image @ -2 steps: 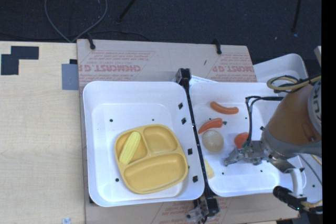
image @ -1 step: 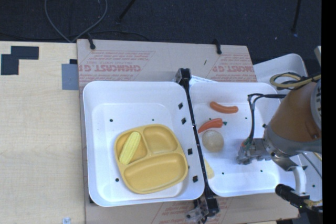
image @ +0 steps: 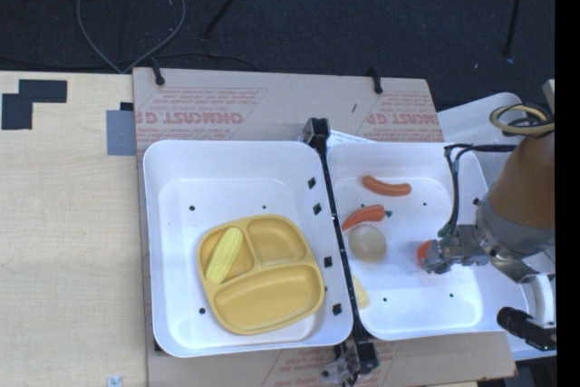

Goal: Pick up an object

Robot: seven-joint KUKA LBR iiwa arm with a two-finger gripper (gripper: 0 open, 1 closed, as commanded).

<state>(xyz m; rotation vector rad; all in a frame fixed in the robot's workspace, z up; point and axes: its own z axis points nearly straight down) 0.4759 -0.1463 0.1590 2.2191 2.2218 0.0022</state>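
Observation:
My gripper point(image: 439, 259) is low in the right bin point(image: 408, 322), near its right wall, right next to a small red-orange object point(image: 423, 251) on its left. An orange sausage point(image: 387, 187) lies at the back of that bin. A red chili pepper point(image: 364, 216) rests mid-bin, just above a pale round ball point(image: 367, 243). A yellow item point(image: 360, 292) peeks out by the divider. In the left bin point(image: 172, 195) sits a yellow divided plate point(image: 263, 276) with a corn cob point(image: 223, 255) in its upper-left compartment.
The arm's orange band point(image: 535, 181) and grey wrist come in from the right over the right bin's edge. A black divider point(image: 331, 240) separates the two bins. Cardboard lies under both bins, with a wooden benchtop point(image: 63, 240) to the left.

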